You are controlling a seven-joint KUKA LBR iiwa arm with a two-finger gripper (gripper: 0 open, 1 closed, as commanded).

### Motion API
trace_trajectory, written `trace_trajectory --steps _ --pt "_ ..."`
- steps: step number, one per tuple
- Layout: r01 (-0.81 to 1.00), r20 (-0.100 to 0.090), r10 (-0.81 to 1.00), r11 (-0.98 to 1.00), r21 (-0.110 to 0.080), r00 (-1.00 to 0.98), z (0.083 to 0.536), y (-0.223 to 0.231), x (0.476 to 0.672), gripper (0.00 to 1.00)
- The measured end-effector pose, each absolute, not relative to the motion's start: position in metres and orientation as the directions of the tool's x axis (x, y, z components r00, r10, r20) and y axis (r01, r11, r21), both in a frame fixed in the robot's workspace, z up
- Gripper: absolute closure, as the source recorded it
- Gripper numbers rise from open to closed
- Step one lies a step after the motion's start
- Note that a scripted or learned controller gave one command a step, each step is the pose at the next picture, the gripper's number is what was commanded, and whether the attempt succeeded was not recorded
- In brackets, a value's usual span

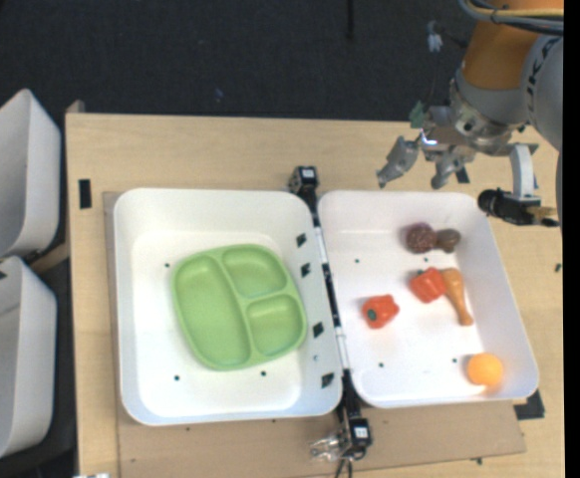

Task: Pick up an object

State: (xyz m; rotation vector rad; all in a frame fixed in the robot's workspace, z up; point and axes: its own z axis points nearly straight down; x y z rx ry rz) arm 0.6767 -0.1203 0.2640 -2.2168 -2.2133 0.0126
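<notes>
Pick not yet started, as far as can be judged: every obj is lying loose in the right bin (499, 257), nothing is being held.

Candidates, all in the right bin:
- red pepper-like toy (379, 311), sitting alone toward the bin's left-centre, well apart from the walls. Probably the easiest target.
- orange-red piece (428, 285) w/ a tan elongated piece (456, 295) touching or just beside it on its right; exact contact can't be told.
- two dark brownish lumps (421, 237) and (447, 239), lying side by side near the far edge; what they are isn't being resolved at this res.
- orange ball (485, 369), sitting near the front-right corner, close to the wall.

Count: 6 objs in the right bin. 1 green divided tray (238, 306), 3 compartments, is lying in the left bin (131, 297). 2 bins total, side by side on the counter (200, 147).

End effector (423, 165) is being held above the counter just past the right bin's far rim, near the brownish lumps but off them. Fingers are being shown spread apart, nothing between them.

Left to do, est.: choosing a target, moving over it, descending, closing, lifting. So basically the whole task is pending.
</notes>
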Motion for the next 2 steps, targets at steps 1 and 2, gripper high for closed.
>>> trace_trajectory --steps 1,2 --pt "1.000 -0.001 1.000 0.001 0.001 -0.001 0.273 -0.120 0.678 0.00" --pt "1.000 -0.002 1.000 0.002 -0.001 -0.002 0.221 -0.112 0.681 0.00"
